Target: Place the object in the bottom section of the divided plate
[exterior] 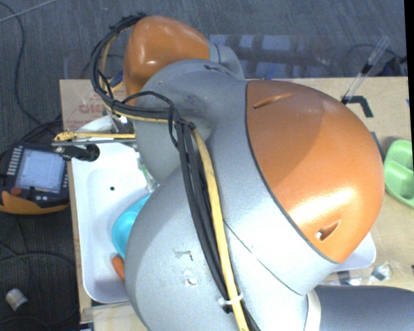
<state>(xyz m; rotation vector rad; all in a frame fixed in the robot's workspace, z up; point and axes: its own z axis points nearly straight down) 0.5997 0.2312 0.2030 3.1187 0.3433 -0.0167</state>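
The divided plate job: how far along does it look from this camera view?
Nothing looks done. The arm covers most of the white bin, so I cannot identify the plate or its bottom section. A blue item and an orange item peek out beside the arm. Whether anything is grasped cannot be told. The placement seems left.

Arm: grey shell with large glossy orange dome, second orange cap at top centre; black cables and pale yellow strip along it. Bin at left: white. Inside: light blue object, small orange object. Bench: tan. Green object at right edge. Floor: dark grey.
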